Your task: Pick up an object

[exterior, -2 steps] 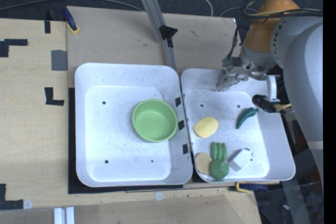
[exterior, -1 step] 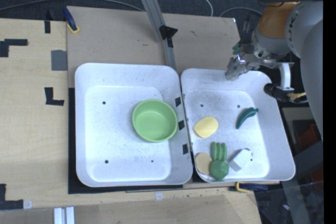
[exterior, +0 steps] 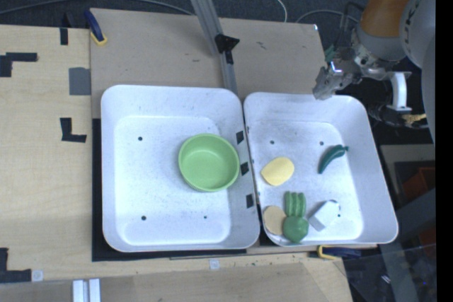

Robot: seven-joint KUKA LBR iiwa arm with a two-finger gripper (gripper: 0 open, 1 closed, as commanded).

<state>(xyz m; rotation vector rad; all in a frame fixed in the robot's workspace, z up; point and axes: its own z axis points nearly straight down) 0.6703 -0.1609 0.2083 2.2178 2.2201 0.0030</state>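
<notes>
White plastic bins sit side by side on the worktop (exterior: 156,53); the right bin (exterior: 368,152) holds every loose candidate for the pick. No object is lifted: the task stands at its start, by my judgement, with the approach, the grasp and the lift all left to do.

The gripper (exterior: 327,85) hangs at the upper right of the frame, over the far rim of the right bin. Nothing shows between its fingers; how far open they stand I cannot tell.

In the right bin: a yellow lump (exterior: 277,170) near the centre, a green pepper (exterior: 331,156) to its right, and a crowded group at the lower edge comprising a green vegetable (exterior: 295,216), a tan disc (exterior: 272,218) and a small grey block (exterior: 324,216). That crowding may hinder a clean grasp.

The left bin (exterior: 127,166) holds a green bowl (exterior: 208,163). A grey pole (exterior: 202,0) crosses the upper centre, clear of the objects.
</notes>
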